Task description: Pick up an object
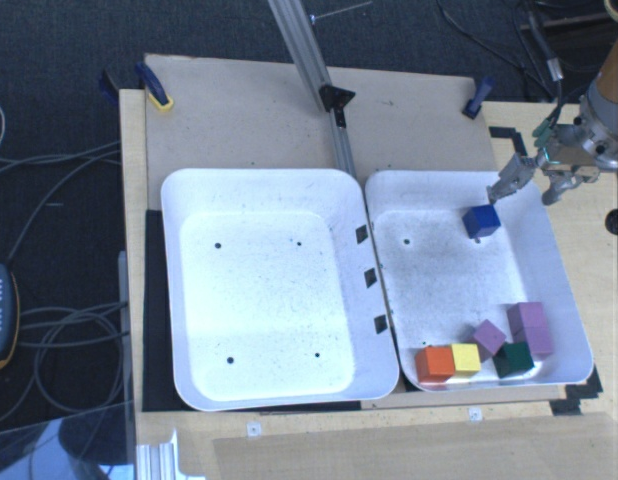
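A blue cube (481, 220) is lying in the far part of the right bin (429, 268), near its far right wall. The hand (534, 180) is hovering just right of and beyond the cube, over the bin's far right rim, its two fingers spread open with nothing between them; the left finger (510, 179) is pointing down toward the cube without touching it. In the bin's near right corner a cluster of blocks is sitting together: an orange block (436, 363), a yellow block (466, 358), a small purple block (489, 335), a green block (512, 359) and a tall purple block (531, 327). The left bin (189, 268) is sitting beside the right one on the bench (239, 98).
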Tool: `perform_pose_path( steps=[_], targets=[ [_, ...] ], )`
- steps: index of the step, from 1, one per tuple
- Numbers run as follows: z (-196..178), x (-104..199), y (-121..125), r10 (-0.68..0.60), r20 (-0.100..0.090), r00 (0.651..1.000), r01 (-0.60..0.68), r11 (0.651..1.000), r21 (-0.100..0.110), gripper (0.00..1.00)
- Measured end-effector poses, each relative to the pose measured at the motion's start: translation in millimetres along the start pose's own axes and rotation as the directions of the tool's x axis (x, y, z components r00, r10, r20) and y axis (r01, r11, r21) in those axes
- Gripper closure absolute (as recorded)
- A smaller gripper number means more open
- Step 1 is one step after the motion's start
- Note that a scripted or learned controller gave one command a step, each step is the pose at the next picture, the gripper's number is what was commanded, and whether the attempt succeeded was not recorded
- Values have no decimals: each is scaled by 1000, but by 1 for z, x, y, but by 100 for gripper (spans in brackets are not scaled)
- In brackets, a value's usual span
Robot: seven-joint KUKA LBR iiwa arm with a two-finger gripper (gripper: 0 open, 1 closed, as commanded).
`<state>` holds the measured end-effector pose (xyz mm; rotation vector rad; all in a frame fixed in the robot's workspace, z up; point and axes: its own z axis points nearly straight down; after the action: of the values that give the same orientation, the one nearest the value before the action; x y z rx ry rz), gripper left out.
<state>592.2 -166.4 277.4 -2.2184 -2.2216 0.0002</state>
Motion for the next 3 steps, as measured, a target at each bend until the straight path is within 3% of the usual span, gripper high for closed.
perform_pose_path(
  steps=[1,3],
  targets=[
    [0,0,0,0,0,1000,0,1000,0,0],
    [110,-10,0,1,-1,1000,-1,1000,7,0]
  ],
)
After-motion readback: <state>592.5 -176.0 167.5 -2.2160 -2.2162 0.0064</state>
